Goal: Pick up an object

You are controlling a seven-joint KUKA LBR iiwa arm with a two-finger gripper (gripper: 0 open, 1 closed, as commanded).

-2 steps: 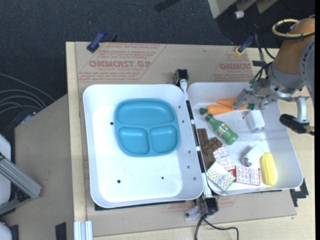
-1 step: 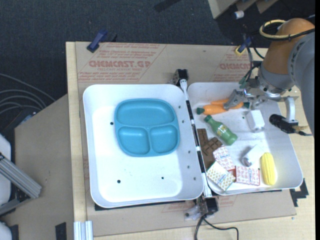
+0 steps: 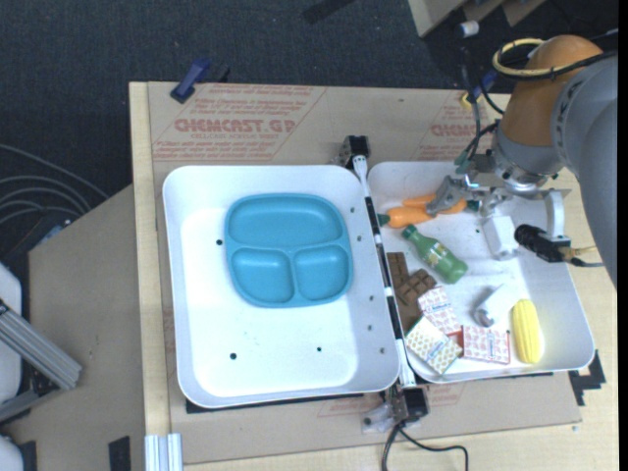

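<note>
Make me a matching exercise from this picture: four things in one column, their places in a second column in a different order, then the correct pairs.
Things
1. blue three-compartment plastic tray
2. green plastic bottle
3. yellow toy corn cob
4. orange toy carrot

Places
A. right bin, near its right edge
B. left bin, middle
C. right bin, far-left corner
D. right bin, lying just nearer than the carrot

Pairs: 1-B, 2-D, 3-A, 4-C

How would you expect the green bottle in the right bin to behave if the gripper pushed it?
The green bottle lies on its side, so it would probably roll. It looks like small, smooth plastic, likely light and somewhat slippery.
</note>
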